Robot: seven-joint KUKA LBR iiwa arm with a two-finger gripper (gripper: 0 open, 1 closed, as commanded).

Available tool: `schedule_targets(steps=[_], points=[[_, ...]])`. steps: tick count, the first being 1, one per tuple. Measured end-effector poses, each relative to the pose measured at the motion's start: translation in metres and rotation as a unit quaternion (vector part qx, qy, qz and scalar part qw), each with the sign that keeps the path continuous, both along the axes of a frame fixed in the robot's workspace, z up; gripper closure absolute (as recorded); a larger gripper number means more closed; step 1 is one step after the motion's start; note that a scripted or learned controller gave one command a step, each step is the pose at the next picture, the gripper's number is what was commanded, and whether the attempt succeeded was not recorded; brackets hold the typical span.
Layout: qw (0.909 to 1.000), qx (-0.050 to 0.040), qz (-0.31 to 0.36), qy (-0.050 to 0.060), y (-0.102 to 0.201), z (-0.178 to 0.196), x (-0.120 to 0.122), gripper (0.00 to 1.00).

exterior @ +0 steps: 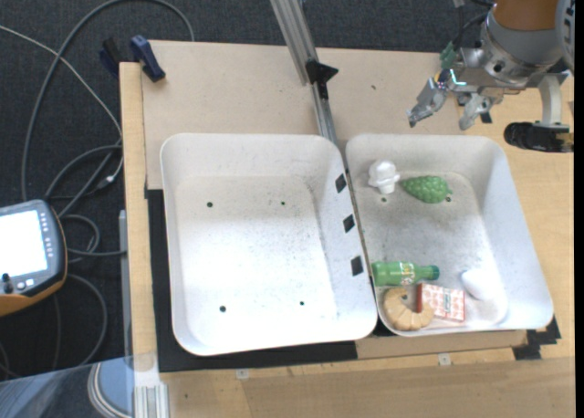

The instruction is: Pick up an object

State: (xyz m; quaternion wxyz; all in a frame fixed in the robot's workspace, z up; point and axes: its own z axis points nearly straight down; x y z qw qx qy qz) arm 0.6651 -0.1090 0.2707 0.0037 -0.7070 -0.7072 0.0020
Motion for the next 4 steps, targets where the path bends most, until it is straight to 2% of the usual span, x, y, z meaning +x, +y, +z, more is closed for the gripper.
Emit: schedule_targets(steps=[1, 3, 4], points=[[1.0, -0.0008, 0.001, -0.002, 0.0, 0.003, 0.001, 0.0], [1.0, -0.0003, 0.0, 0.0, 0.008, -0.085, -0.003, 0.0], [1.0, -0.0004, 0.001, 0.0, 0.011, -0.142, 0.005, 0.0]])
